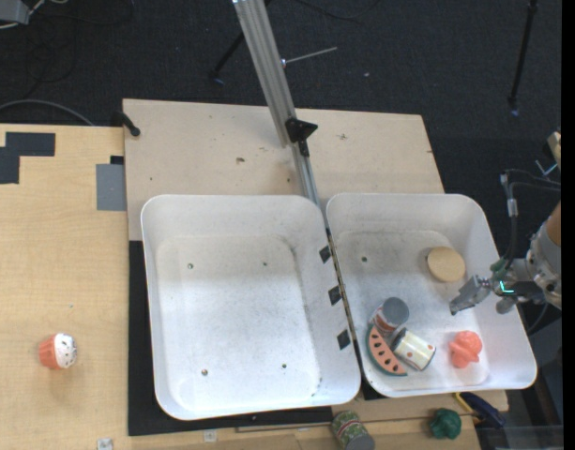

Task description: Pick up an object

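Hand over the right bin, nothing held.
I can't tell its opening; my descent may clip the bin wall or miss the orange toy.

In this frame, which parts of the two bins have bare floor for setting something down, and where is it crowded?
The left bin shows bare floor from wall to wall. In the right bin, the back strip behind the tan disc is bare. Its front is crowded: can, watermelon slice, cream block, orange toy, with the end effector over the right side.

Probably a robotics lab: white bins, loose cables
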### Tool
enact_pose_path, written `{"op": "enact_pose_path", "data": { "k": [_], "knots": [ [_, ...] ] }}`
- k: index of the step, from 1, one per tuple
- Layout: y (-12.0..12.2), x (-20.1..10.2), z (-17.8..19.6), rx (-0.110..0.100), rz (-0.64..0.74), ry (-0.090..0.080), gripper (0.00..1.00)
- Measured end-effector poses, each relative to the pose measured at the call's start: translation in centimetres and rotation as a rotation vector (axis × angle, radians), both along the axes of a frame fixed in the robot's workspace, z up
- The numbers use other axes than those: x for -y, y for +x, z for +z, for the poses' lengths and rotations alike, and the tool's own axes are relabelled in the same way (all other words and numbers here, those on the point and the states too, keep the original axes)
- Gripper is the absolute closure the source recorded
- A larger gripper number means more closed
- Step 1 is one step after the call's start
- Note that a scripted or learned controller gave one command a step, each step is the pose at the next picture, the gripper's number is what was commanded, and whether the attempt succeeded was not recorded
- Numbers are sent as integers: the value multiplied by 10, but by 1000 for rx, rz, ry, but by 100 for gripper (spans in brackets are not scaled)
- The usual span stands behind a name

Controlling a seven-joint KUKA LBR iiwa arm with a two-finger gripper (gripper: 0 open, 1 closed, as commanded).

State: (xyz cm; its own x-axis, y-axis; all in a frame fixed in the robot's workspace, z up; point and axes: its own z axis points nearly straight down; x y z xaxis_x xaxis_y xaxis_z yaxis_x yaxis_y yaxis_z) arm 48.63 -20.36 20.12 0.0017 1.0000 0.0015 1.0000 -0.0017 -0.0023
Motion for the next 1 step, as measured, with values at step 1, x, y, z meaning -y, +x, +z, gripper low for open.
{"op": "enact_pose_path", "data": {
  "k": [1],
  "knots": [
    [0, -8, -46, -5, 2, 2, 0]
  ]
}}
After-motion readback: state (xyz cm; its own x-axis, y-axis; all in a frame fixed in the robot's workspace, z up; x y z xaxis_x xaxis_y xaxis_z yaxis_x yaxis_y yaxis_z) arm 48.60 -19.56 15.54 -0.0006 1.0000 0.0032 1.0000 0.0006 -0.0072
